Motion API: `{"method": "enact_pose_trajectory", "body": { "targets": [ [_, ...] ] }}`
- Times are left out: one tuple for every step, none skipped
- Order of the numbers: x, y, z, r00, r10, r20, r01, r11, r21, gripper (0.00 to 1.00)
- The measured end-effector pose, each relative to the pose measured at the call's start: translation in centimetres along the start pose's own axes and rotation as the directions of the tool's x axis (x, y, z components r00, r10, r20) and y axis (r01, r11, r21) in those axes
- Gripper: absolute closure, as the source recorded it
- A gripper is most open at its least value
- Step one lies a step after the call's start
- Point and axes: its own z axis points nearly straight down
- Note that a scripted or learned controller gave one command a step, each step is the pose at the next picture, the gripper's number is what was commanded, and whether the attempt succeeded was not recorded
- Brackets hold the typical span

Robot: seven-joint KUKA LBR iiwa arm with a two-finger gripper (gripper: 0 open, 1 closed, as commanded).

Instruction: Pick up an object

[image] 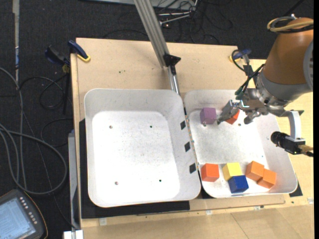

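Note:
My gripper [235, 111] hangs over the upper part of the right bin [279, 148], below the grey and orange arm. A small red-orange block [233, 117] sits right at the gripper's tip, partly covered by it; whether it is gripped I cannot tell. A purple cube [208, 115] lies just left of the gripper, apart from it. Along the bin's front edge lie an orange cube [210, 172], a yellow cube [232, 170], a blue cube [239, 183] and two more orange blocks [262, 174].
The left bin [94, 133] stands beside the right one, with black clips along the shared rim. A metal pole [152, 24] slants in from the top to the bins' junction. Clamps sit at the bench's back corners.

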Motion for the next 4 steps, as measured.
{"method": "enact_pose_trajectory", "body": {
  "targets": [
    [0.0, 0.1, -0.2, 1.000, 0.002, 0.001, -0.002, 1.000, -0.004, 0.00],
    [0.4, 0.3, 4.2, 1.000, 0.003, 0.001, -0.003, 1.000, 0.000, 0.00],
    [-0.1, -0.5, 10.2, 1.000, 0.004, 0.000, -0.004, 1.000, 0.002, 0.00],
    [-0.1, -0.5, 15.0, 1.000, 0.003, 0.001, -0.003, 1.000, -0.002, 0.00]
  ]
}}
